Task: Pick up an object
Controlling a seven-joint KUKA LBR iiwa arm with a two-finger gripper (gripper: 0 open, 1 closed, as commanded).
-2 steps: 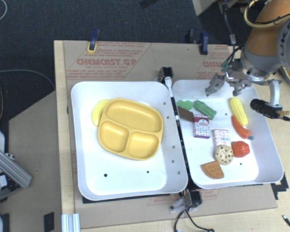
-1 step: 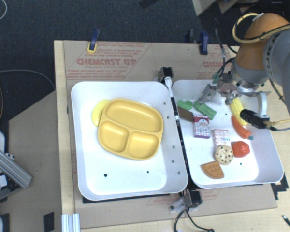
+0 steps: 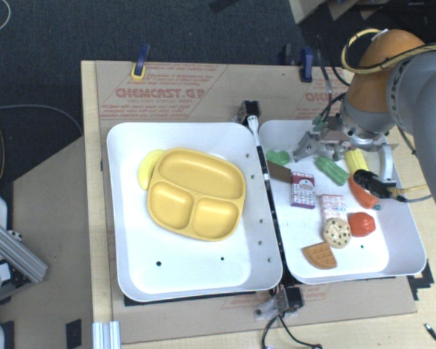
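The right bin [image 3: 400, 257] holds several toy foods. A green leaf-like piece [image 3: 279, 157] and a brown piece [image 3: 280, 171] lie at its left wall. A green pickle [image 3: 331, 170], yellow corn [image 3: 357, 160] and an orange-red piece [image 3: 363, 190] lie near the back. My gripper [image 3: 325, 145] hangs low over the back of this bin, just above the pickle and beside the corn. Nothing is visibly lifted by it. Toward the front lie a maroon box [image 3: 303, 190], a pink box [image 3: 333, 206], a cookie [image 3: 336, 232], a red tomato [image 3: 361, 224] and a brown cracker [image 3: 320, 255].
The left bin [image 3: 131, 260] carries a yellow divided plate [image 3: 195, 193] with a yellow piece [image 3: 147, 167] tucked under its left edge. The grey arm with its orange band [image 3: 381, 64] comes in over the right bin's back corner. Cables and clamps [image 3: 306, 64] sit behind the bins.
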